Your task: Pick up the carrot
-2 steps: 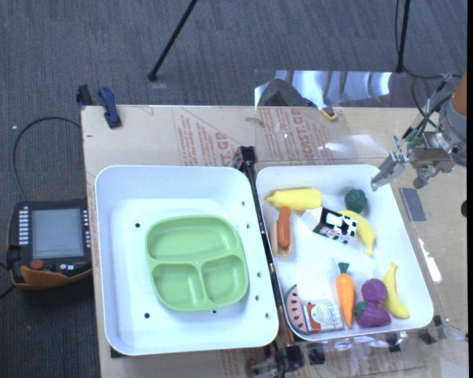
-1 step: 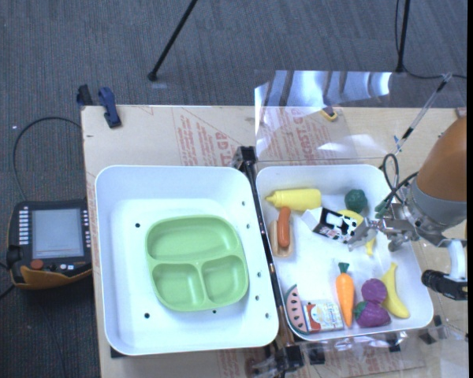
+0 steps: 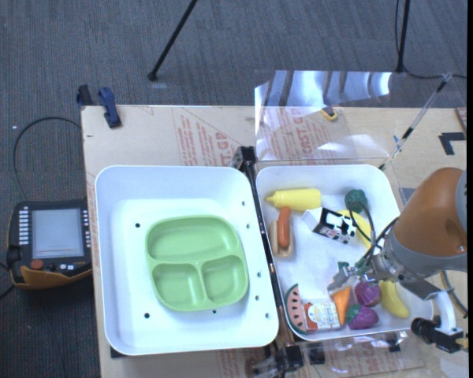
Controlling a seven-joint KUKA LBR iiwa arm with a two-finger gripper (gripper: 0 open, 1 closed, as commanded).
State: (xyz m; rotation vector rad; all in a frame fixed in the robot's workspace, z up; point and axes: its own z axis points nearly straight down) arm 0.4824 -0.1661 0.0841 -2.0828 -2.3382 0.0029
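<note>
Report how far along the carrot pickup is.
Done: the arm has reached into the right bin, and its pincer sits low, just above the carrot. In hand: nothing that I can confirm; the carrot lies on the bin floor between the watermelon slice and the purple toys. Left: grip the carrot and lift it clear. The green tray in the left bin plays no part.

Two white bins on the bench: the left bin point(image 3: 118, 211) and the right bin point(image 3: 382, 181). One green divided plate point(image 3: 195, 262). One carrot point(image 3: 342, 302), one yellow mustard bottle point(image 3: 296, 200), one hot dog point(image 3: 284, 231), one watermelon slice point(image 3: 295, 309). Two purple pieces point(image 3: 365, 305). One banana point(image 3: 393, 298). One small carton point(image 3: 334, 225). One arm point(image 3: 430, 223), one gripper point(image 3: 348, 277).
</note>
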